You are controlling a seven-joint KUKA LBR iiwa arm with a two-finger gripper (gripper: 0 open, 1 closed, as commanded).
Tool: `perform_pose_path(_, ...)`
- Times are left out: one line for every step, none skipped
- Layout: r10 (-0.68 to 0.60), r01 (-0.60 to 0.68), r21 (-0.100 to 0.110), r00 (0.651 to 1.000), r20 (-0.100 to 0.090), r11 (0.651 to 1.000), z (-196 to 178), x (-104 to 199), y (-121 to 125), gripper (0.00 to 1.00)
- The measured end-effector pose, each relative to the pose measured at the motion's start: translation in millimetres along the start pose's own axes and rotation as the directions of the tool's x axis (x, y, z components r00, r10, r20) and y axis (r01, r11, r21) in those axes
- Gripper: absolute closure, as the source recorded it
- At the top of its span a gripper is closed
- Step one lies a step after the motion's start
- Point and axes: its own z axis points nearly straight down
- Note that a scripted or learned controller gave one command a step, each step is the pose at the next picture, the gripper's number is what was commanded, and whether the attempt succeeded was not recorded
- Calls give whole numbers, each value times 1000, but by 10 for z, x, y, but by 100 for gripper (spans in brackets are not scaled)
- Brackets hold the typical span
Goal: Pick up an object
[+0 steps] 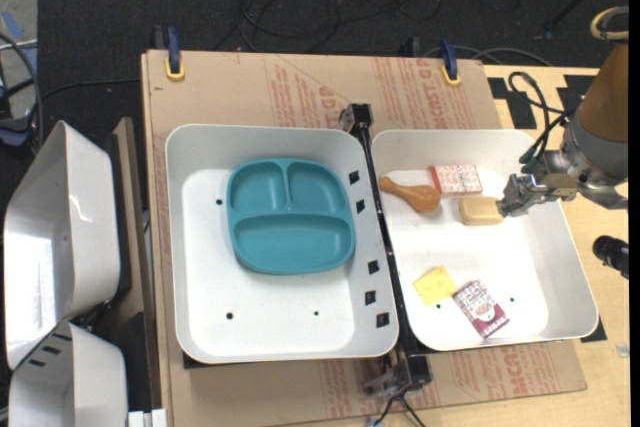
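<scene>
I see gripper (518,194) low at right bin's (560,245) right side, tip just beside tan block (481,211); can't tell contact or jaw gap. Pink box (456,179) and wooden spoon (411,193) left of it. Yellow piece (433,286), patterned pack (481,307) near edge. Teal plate (291,216) in left bin (200,245).

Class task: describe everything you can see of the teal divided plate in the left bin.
The teal plate is a rounded rectangle of what looks like plastic, moulded into three compartments: two small ones at the far side, one long one at the near side. It lies flat and upright on the floor of the left bin, slightly turned, nothing in it, touching no other object.
</scene>
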Motion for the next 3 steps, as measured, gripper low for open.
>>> perform_pose_path(0, 0, 5, 1000, -1, 1000, -25, 0, 7, 100)
perform_pose_path(-4, 4, 8, 1000, -4, 1000, 50, 485, 79, 100)
perform_pose_path(-5, 5, 6, 1000, -4, 1000, 82, 914, 237, 100)
